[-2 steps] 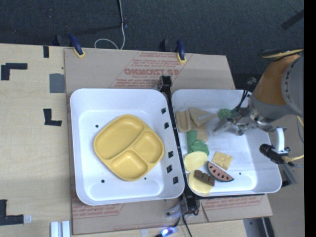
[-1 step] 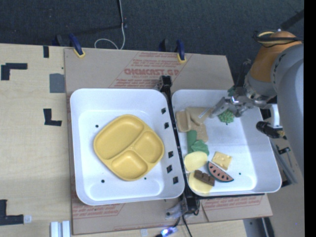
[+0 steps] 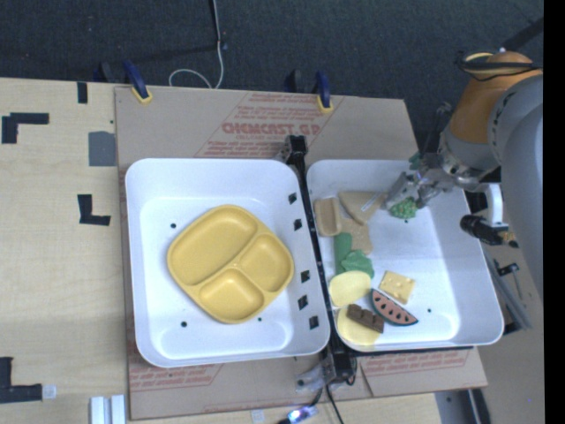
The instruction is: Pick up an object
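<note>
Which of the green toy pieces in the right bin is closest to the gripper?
The small bumpy green piece, right at the gripper in the bin's upper part. The other green pieces lie farther left, by the divider, above the yellow pieces.

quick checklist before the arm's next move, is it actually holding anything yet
1. Gripper over the right bin: ok, near its upper edge.
2. Small green toy at the gripper tip: ok, right beneath it.
3. Green toy held between the jaws: cannot tell, the view is too small.
4. Green toy lifted off the bin floor: cannot tell.
5. Other toys apart from the gripper: ok, the watermelon slice and cheese wedge lie toward the bin's lower part.
6. Yellow divided plate in the left bin: ok, far from the arm.
</note>
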You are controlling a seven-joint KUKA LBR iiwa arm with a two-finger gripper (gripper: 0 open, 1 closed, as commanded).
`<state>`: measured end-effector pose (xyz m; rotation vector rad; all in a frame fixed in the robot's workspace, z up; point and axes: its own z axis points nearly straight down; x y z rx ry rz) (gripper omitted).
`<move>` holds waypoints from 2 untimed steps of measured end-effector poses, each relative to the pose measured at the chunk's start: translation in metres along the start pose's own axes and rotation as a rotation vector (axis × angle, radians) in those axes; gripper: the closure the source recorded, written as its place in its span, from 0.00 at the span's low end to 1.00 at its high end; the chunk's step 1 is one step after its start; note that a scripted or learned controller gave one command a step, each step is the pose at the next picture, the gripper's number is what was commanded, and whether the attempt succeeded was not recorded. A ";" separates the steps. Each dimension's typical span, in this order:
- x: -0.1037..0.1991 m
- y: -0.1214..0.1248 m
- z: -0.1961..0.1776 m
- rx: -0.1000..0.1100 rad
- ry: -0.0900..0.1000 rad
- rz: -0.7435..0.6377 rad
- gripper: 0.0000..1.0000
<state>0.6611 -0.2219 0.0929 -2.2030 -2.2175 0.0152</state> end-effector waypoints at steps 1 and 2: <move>0.068 0.006 0.008 -0.006 -0.010 0.004 1.00; 0.153 -0.063 -0.094 -0.019 -0.002 0.000 1.00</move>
